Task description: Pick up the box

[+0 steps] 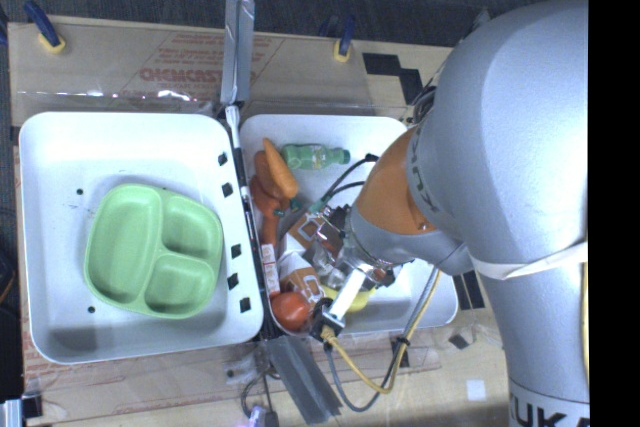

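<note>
My gripper (338, 267) hung low in the right bin (395, 130), over the clutter along its left side. The box (316, 231), which I took to be the small brown-and-white carton, lay just beside my gripper, up and to the left in the view. It sat between the orange pieces (278, 170) and the red round thing (290, 310). Its long axis seemed to run diagonally. Whether I was spread or pinching anything, I could not tell.
</note>
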